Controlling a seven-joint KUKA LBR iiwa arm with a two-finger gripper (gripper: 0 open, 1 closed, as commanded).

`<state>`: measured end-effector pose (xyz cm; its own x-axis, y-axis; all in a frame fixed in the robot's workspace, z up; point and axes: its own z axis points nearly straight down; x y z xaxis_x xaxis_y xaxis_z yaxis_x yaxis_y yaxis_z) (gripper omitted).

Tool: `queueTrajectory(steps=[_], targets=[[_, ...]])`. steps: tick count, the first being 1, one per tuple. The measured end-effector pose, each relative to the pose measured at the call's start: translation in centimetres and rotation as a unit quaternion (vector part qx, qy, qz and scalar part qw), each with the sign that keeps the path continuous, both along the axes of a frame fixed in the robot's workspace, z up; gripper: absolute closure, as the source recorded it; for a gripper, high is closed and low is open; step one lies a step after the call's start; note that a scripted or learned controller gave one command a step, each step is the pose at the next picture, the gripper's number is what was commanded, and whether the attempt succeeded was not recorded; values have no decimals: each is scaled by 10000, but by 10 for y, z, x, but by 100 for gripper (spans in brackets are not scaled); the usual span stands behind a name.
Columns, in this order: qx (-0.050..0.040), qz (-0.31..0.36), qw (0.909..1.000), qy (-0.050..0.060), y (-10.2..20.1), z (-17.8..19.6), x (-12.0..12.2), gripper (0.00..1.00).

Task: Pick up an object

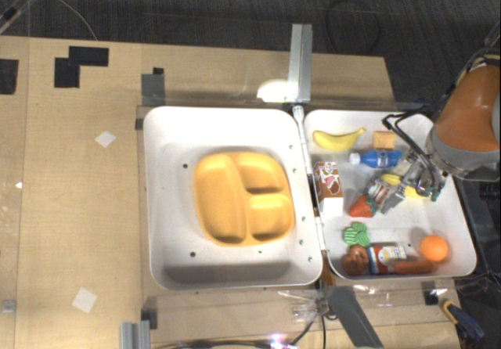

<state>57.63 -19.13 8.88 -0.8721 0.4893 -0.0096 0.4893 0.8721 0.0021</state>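
The right bin point(463, 239) holds several small items. A yellow banana point(338, 138) and a tan block point(383, 139) lie along its far side, with a blue bottle point(377, 158) just in front of them. My gripper point(381, 196) reaches in from the right and sits low in the middle of the bin, right above and beside a small red object point(360, 207). The view does not show anything held in it. A brown and white carton point(329, 181) lies to its left.
Along the near side of the right bin lie a green toy point(357, 233), a dark sauce bottle with a red label point(385, 258) and an orange ball point(434, 248). The left bin point(166, 183) holds a yellow divided tray point(243, 197). A metal post point(300, 62) stands behind the bins.
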Motion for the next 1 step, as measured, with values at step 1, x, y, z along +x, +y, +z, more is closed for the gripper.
queueTrajectory(steps=[1], targets=[[1,536,9986,11,7,8,-37,0]])
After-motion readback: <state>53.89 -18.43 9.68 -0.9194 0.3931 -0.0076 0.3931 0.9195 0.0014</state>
